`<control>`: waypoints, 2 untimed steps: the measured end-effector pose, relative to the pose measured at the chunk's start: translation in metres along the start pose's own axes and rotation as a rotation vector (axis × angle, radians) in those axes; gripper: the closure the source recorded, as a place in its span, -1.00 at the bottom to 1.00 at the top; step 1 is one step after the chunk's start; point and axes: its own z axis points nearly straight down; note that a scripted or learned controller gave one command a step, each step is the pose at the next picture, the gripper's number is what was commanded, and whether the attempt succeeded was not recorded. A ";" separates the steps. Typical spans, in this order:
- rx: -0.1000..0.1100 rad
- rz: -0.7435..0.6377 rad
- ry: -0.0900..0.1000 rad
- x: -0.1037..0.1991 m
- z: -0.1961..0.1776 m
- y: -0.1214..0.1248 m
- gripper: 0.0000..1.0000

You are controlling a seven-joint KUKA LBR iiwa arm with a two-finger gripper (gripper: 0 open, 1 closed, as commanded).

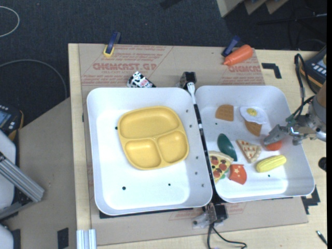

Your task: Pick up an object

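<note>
Working from the counter [78, 139] inward, we see the right bin [298, 162] crowded with toy food, our gripper [273, 137] low over an orange-red piece [275, 146] beside the yellow corn [271, 163]; whether the fingers are apart, we cannot tell. Crowding could cause a miss or a nudged neighbour.

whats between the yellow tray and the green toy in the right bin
In the camera view: bare white bin floor and the two bins' adjoining rims, between yellow tray and green toy.

High slanted view — both bins [98, 139].
</note>
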 end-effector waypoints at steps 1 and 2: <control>0.000 -0.001 0.001 0.010 0.056 -0.004 -1.00; -0.010 0.000 -0.002 0.010 0.071 -0.002 -1.00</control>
